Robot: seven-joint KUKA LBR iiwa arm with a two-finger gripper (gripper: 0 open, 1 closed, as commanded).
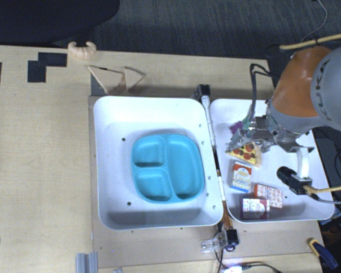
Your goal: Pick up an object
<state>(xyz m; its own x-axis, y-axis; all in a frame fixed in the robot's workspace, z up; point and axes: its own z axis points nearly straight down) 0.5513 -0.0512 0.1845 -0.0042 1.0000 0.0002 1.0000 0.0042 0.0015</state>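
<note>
My gripper (253,135) hangs low over the upper part of the right bin (220,124), reaching in from the right. Just below and left of it lies a yellow pizza-slice toy (244,152) with red spots, its upper edge under the gripper's tip. A small purple piece (236,128) shows at the gripper's left side. Further down the bin lie a pale card-like packet (241,177), a red patterned box (269,195) and a dark box (254,208).
The left bin (111,152) holds a blue divided plate (167,166). A rod with a black end (209,129) runs along the seam between the bins. The wooden bench (40,164) stretches to the left.
</note>
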